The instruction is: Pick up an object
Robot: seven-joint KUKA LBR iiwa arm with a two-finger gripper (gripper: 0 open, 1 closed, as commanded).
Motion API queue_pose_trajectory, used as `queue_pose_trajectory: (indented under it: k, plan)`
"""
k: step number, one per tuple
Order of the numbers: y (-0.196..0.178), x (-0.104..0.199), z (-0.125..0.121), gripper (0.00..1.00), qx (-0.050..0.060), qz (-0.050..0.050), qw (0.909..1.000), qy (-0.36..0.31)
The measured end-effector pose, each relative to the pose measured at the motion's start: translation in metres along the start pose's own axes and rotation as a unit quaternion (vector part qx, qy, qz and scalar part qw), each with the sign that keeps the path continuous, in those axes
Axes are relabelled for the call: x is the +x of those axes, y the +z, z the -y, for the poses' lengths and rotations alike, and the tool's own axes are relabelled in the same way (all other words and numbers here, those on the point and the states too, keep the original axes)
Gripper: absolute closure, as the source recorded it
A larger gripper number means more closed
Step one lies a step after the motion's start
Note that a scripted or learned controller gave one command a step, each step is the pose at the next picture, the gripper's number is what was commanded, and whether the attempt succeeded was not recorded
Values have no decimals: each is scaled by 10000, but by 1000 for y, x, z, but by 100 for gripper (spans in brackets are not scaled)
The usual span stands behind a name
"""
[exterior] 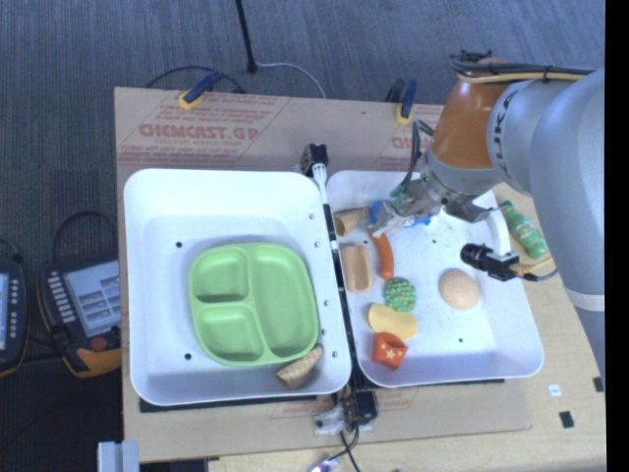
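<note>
My gripper (395, 214) hangs low over the upper left part of the right bin (511, 347), reaching in from the right. Just below its tip lies an orange carrot-like stick (385, 256). A tan bread piece (351, 221) sits to the gripper's left. Further down the bin are a long bread roll (355, 266), a green bumpy ball (399, 293), a yellow piece (391, 320) and a red piece (389, 350). A round tan bun (458, 289) rests in the middle. I see nothing held.
A green bottle (524, 229) lies along the right bin's right wall. The left bin (157, 214) holds a green divided plate (254, 303), with a tan bread piece (300, 368) at its front edge. A black clamp (315, 157) sits between the bins at the back.
</note>
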State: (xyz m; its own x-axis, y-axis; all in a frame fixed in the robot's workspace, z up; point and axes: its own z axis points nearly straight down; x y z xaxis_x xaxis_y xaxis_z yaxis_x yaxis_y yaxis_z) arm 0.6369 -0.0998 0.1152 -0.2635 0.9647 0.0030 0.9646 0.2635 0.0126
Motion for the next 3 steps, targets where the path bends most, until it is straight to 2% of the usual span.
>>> queue_pose_trajectory:
  k: [1,2,3]
  plan:
    - [1,0,1,0,20,-10,10000,2]
    - [22,3,28,0,-39,51,9977,-668]
    - [6,5,24,100,-57,13,9977,-674]
